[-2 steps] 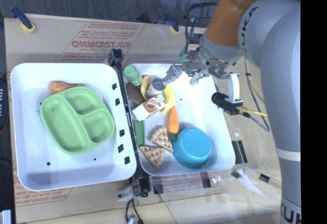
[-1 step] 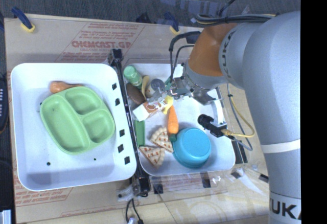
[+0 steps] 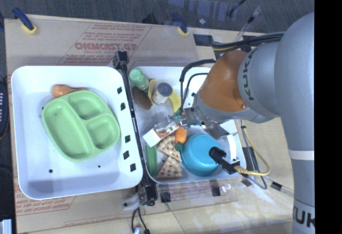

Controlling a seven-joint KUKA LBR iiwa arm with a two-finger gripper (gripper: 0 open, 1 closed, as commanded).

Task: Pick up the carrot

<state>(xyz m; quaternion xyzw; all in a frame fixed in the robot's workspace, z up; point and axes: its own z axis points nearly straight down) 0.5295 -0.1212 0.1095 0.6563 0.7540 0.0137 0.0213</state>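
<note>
Claw (image 3: 180,119) first: it hangs low in the right bin (image 3: 235,145), tucked beneath the arm's orange band (image 3: 227,86), and the wrist hides so much of it that I cannot tell how far it is open or whether anything sits in it. Its dark tip points toward the crowded middle of the bin.

Just under that tip lies a small orange piece (image 3: 181,134), which I take to be the carrot. It is wedged between the blue pot (image 3: 199,154) on one side and a white-and-orange carton (image 3: 162,132) on the other, touching or very nearly touching both. A waffle-patterned cracker (image 3: 169,157) lies just below it, and a green strip (image 3: 152,159) runs along the bin's left wall. Further up the bin are a green bottle (image 3: 138,79), a brown lump (image 3: 142,99), a small grey-capped jar (image 3: 162,92) and a banana (image 3: 175,100).

The left bin (image 3: 24,121) carries a green divided plate (image 3: 81,125), with another orange thing (image 3: 65,90) peeking out at its upper edge; that one could also pass for a carrot, but the arm is nowhere near it.

To my eye this is the reaching stage, with the lift not yet begun: the carrot lies in the bin among its neighbours. The next move calls for a careful, narrow descent right over the orange piece, closing across its short side. The pot's rim and the carton crowd in tightly, so a slight drift could catch one of them instead, or shove the carrot under the pot.
</note>
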